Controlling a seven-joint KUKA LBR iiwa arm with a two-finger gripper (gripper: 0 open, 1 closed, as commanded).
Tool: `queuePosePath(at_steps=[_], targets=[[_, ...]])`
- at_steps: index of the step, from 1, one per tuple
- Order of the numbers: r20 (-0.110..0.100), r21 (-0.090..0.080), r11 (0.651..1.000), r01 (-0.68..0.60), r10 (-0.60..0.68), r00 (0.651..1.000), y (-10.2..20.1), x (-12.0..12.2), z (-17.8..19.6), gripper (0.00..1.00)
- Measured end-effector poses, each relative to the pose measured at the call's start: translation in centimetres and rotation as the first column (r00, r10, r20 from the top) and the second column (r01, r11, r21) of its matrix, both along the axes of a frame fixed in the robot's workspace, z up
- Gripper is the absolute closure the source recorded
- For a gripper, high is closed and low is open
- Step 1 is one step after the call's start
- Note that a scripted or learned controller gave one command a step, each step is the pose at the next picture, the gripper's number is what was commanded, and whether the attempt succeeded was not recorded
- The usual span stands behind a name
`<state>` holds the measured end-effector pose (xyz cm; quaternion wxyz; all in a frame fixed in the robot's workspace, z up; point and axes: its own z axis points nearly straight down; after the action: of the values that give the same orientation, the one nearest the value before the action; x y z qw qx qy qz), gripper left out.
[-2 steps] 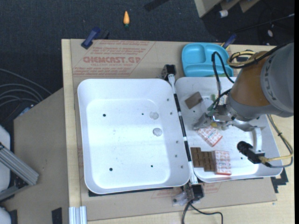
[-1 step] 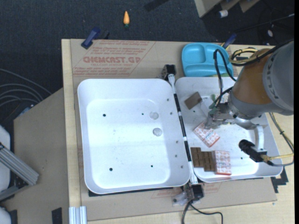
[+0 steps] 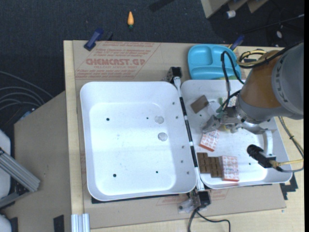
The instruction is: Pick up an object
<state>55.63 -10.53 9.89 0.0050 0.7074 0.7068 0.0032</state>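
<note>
The counter [image 3: 120, 57] bears two bins. The left bin [image 3: 135, 139] is beside the right bin [image 3: 277, 175], where the arm [image 3: 270, 88] hangs. Its gripper [image 3: 219, 122] sits just above a red-and-white packet [image 3: 209, 140]; whether the fingers are open I cannot tell. The packet looks light, thin, crinkly and slippery; pinch it across its short edges.

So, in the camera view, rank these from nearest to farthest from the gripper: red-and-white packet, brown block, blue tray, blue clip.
From the gripper in the right bin:
1. Red-and-white packet, just below it in the view.
2. Brown block, up and to the view's left, same bin.
3. Blue tray, outside the bin, beyond its far edge.
4. Blue clip, far corner of the bench, view's left.
</note>
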Motion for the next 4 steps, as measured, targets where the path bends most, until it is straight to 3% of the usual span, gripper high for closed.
queuePosePath(at_steps=[1, 2, 3, 4], targets=[[-0.009, 0.002, 1.000, -0.002, 0.002, 1.000, 1.3, 7.7, -1.3, 0.00], [-0.016, 0.002, 1.000, -0.003, 0.003, 1.000, 0.8, 10.5, -1.4, 0.00], [-0.014, 0.003, 1.000, -0.001, 0.001, 1.000, 0.8, 6.1, -1.4, 0.00], [-0.014, 0.003, 1.000, -0.002, 0.002, 1.000, 0.8, 6.2, -0.4, 1.00]])
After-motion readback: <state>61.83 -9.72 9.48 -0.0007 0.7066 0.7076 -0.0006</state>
